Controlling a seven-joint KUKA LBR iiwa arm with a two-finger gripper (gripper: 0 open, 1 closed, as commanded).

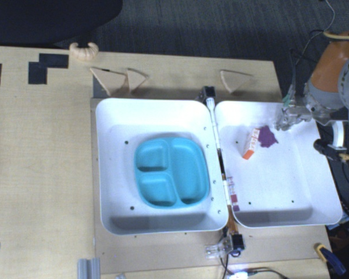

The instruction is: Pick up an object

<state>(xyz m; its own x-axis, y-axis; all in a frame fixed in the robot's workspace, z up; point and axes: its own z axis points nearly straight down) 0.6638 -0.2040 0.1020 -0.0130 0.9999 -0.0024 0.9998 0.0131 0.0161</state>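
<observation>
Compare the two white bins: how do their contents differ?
The left bin holds one large blue divided tray, lying flat near its middle. The right bin holds two small things, an orange-and-white tube and a purple piece, touching, near its back wall. Both bins are shallow, white and about the same size.

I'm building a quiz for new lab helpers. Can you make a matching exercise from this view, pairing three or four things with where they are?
Things:
1. light blue divided plastic tray
2. small orange and white tube
3. flat purple scrap
4. gripper

Places:
A. over the right bin's far right corner
B. in the left bin
C. right bin, lying left of the purple piece
D. right bin, between the tube and the gripper

Pairs: 1-B, 2-C, 3-D, 4-A
</observation>
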